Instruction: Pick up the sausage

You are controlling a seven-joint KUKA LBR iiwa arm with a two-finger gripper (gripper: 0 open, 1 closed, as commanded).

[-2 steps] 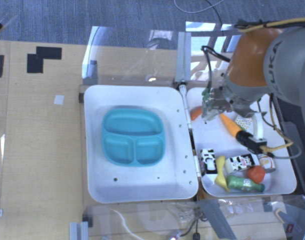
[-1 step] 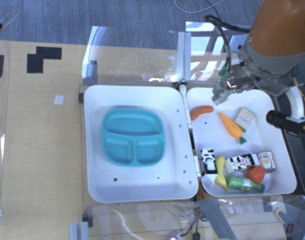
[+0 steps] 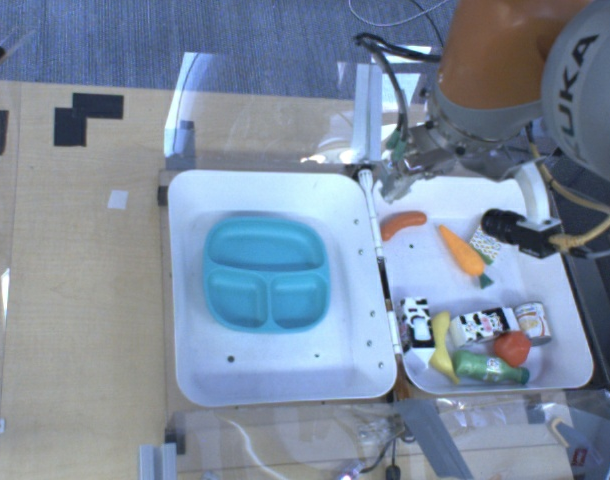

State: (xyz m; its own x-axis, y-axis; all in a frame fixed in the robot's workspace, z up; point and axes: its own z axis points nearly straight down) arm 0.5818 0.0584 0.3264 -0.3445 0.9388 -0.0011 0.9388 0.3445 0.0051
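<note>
The sausage (image 3: pixel 402 224), a short orange-red link, lies in the right bin (image 3: pixel 575 353) near its upper left corner, close to the divider between the bins. My gripper (image 3: pixel 393 176) hangs just above and slightly behind the sausage, at the bin's back left corner, apart from it. The grey arm with its orange band (image 3: pixel 505 38) covers the back of the right bin. Nothing shows in the gripper.
An orange carrot (image 3: pixel 463 251) lies right of the sausage. Along the right bin's front sit a black-and-white carton (image 3: pixel 415 323), a banana (image 3: pixel 440 346), a green bottle (image 3: pixel 490 368), a tomato (image 3: pixel 512 348) and a can (image 3: pixel 532 321). A blue divided plate (image 3: pixel 267 272) rests in the left bin (image 3: pixel 195 368).
</note>
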